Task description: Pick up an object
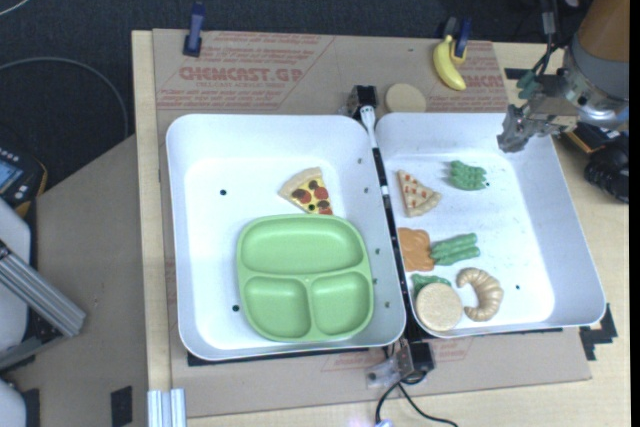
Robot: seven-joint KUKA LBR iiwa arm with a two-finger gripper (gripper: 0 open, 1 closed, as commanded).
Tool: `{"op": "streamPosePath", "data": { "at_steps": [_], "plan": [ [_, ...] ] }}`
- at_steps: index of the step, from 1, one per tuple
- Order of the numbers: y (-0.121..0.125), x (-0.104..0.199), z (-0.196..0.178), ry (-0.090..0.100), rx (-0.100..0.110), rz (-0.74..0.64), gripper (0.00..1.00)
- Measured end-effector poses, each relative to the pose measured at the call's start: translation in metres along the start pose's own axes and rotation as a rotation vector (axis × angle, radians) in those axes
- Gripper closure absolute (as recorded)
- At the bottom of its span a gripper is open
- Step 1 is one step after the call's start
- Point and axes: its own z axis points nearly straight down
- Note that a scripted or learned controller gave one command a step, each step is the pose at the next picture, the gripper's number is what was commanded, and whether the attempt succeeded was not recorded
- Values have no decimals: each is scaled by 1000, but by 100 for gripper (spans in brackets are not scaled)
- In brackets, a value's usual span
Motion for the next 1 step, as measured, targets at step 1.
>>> {"op": "streamPosePath", "data": {
  "at_steps": [1],
  "plan": [
    [-45,52,-114,1,-6,-4,100]
  ]
}}
